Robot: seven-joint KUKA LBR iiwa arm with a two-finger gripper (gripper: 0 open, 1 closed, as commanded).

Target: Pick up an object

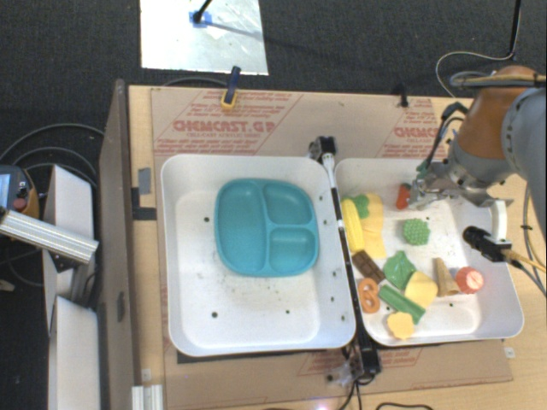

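The right bin [491,319] holds several toy foods. A small orange-red piece [402,196] lies near its back wall, and a green bumpy ball [415,231] sits a little in front of it. My gripper [425,190] hangs low over the back of this bin, just right of the orange-red piece and behind the green ball. The grey wrist hides its tips. Along the bin's left wall lie a yellow corn cob [350,220] and a yellow-green piece [369,208]. At the front are a brown block [369,266], an orange pretzel [368,295], a green leaf [398,268] and a yellow lemon [420,289].
A teal divided plate [265,227] lies in the left bin [197,314]. A tan cone [442,273] and a red tomato [469,279] lie at the right bin's right side. A black and white fitting [485,241] on the arm juts over that side. Cables trail at the right.
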